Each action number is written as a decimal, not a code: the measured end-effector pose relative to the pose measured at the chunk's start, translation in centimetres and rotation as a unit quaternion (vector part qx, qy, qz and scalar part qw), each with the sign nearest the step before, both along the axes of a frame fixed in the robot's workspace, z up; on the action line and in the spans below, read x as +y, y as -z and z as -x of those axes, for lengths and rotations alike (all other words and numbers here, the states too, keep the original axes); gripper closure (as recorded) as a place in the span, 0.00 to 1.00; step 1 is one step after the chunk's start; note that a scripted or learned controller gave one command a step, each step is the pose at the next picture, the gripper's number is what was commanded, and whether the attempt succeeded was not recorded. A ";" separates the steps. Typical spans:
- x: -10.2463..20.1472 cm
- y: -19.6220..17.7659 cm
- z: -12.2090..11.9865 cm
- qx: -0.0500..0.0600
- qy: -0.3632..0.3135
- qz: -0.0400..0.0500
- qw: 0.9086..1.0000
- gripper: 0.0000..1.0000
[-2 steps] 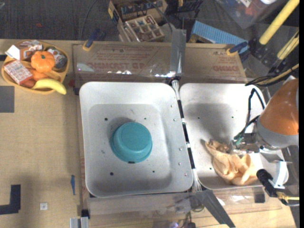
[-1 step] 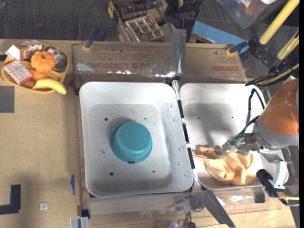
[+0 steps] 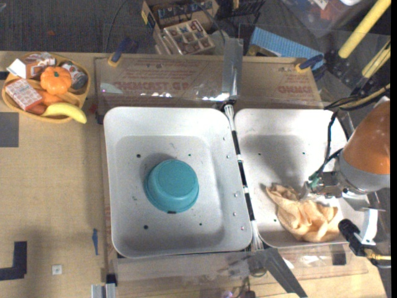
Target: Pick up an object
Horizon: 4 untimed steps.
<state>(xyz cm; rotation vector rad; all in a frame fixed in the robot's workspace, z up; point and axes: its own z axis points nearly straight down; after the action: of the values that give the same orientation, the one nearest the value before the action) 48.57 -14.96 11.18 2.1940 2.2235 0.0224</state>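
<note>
The jaws (image 3: pixel 312 187) sit low in the right-hand shallow white plastic bin (image 3: pixel 279 129), right at the upper edge of the crumpled pale orange cloth (image 3: pixel 304 215), and from this angle it is impossible to tell whether they are parted or closed, or whether any fabric is caught in them. The cloth lies bunched against the near right corner of that bin. Above, the grey arm with its orange band (image 3: pixel 372 148) reaches in from the right. Over in the left white bin (image 3: pixel 124 129), a teal round plastic bowl (image 3: pixel 172 185) rests upside down near the middle. At the tabletop's far left corner, a shallow dish of toy food (image 3: pixel 44 87) holds a yellow banana (image 3: pixel 66 112) and small orange pumpkin (image 3: pixel 56 80).
</note>
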 end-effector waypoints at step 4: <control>-1.0 0.9 0.0 0.002 -0.084 0.000 0.996 0.00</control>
<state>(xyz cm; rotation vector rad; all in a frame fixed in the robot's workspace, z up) 48.61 -15.97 10.28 2.0014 2.4029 0.0210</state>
